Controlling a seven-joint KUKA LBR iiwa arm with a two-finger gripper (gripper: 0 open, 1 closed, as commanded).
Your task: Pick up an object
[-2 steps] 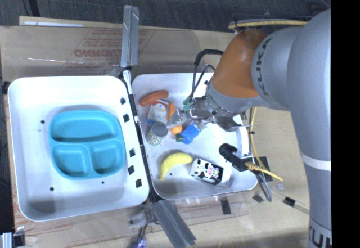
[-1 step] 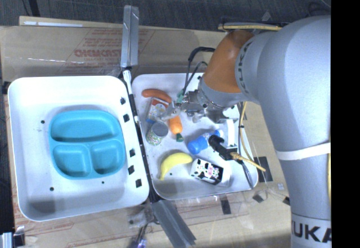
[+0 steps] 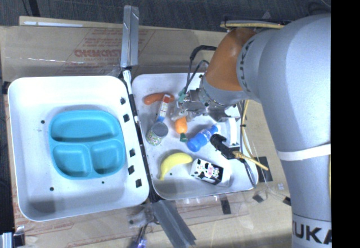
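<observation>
Item for pickup: none named by the task, so any loose piece in the right bin (image 3: 181,184) qualifies. The likeliest candidate, judged by nearness, is a small orange piece (image 3: 180,125) lying at the bin's middle, just below the jaws. The jaws hang over the bin's upper half, under the orange-banded wrist (image 3: 225,70) of the grey arm (image 3: 292,100), which reaches in from the right. The wrist's bulk hides them from above, so whether they are released or clenched cannot be told, and nothing is visibly between them. Just right of the orange piece lies a blue bottle (image 3: 200,139), on its side and slanted, near enough to be nudged during a descent. To the left stands a grey-topped can (image 3: 157,132), upright, near the bin's left wall. Above it lies a slim tube (image 3: 163,107), and beside that an orange-red sausage-shaped item (image 3: 154,98), close to the upper left corner. Along the lower edge lie a banana (image 3: 175,163), curved side up, and a black-and-white patterned box (image 3: 208,171), flat and just beside the banana. The pieces are scattered, not stacked, which leaves gaps around most of them for a grasp from above. The left bin (image 3: 28,129), touching the right one along a shared seam, holds a blue divided tray (image 3: 87,143) set flat at its centre. Both bins rest on a cardboard-covered counter (image 3: 62,47).
</observation>
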